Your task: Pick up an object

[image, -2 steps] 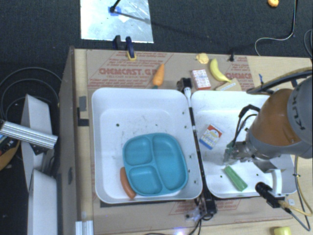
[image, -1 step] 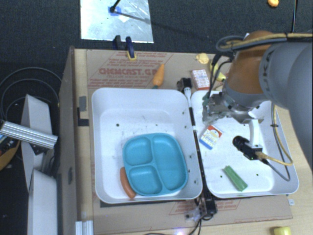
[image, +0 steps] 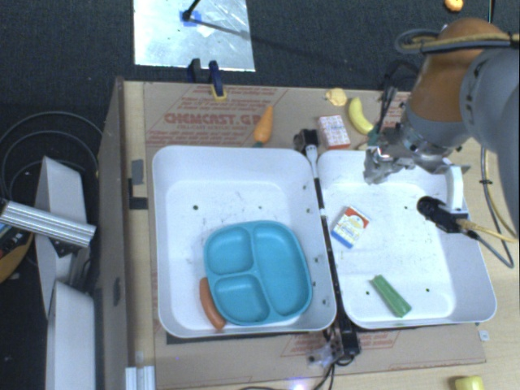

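Camera view looks down on two white bins set side by side on the worktop [image: 244,116]. The pincer [image: 379,169] hangs over the upper left part of the right bin [image: 479,287], near its back wall; whether it is open or closed I cannot tell, as the metal tip is too small and blurred.

The nearest candidate is the small card box [image: 350,227], lying flat in the right bin, below and a little left of the pincer in the frame, its long axis running diagonally from lower left to upper right. The green block [image: 391,295] lies farther down, near the bin's front, well apart from the pincer.

The left bin [image: 175,185] holds a blue divided tray [image: 257,271] with an orange sausage-shaped toy [image: 211,303] touching its lower left edge.

Judging from this, the box calls for the shortest move.
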Available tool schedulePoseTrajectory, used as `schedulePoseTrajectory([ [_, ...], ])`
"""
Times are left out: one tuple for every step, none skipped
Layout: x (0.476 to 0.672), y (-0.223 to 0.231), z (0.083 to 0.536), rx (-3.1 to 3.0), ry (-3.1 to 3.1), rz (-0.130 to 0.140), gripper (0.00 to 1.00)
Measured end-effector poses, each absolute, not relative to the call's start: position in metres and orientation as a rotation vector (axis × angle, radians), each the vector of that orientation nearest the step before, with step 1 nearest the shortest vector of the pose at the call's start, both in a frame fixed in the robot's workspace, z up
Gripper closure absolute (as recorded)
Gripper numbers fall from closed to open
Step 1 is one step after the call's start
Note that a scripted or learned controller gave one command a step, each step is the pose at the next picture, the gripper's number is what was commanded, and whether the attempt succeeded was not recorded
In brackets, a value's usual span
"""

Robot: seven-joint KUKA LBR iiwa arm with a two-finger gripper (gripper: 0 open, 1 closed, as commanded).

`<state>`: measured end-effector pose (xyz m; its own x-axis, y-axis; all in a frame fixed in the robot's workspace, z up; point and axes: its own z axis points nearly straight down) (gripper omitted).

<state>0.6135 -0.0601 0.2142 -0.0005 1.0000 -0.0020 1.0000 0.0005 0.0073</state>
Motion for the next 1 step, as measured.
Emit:
schedulePoseTrajectory([
  [0.6346, -0.0986, 0.2556, 2.217, 2.218, 0.005, 1.0],
])
